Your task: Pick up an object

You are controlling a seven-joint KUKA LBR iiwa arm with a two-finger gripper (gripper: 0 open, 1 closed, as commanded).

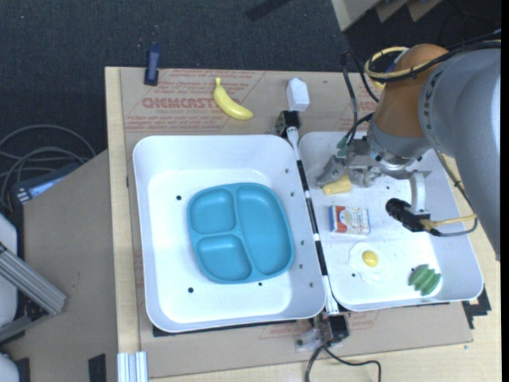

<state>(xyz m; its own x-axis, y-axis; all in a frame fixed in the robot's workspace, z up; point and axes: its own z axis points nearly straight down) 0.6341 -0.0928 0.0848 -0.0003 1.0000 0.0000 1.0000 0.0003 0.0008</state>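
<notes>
lower right of frame: one green piece (425,279) and one toy egg (369,259) lie loose in the right bin (457,289), apart enough for access. mid frame: one small packet (350,220); one blue plate (238,231) in the left bin (159,213). higher up, one yellow wedge (337,186), the likely target, lies just beside the gripper (350,172); jaw state cannot be told. upper frame: one banana (231,102) outside both bins.

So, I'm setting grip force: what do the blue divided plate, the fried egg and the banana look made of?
Blue divided plate: likely hard moulded plastic, uniform colour, soft sheen on its ridges.
Fried egg: looks like toy plastic or rubber, flat white with a smooth yellow dome; too small to say which.
Banana: probably toy plastic, even unblemished yellow.
</notes>
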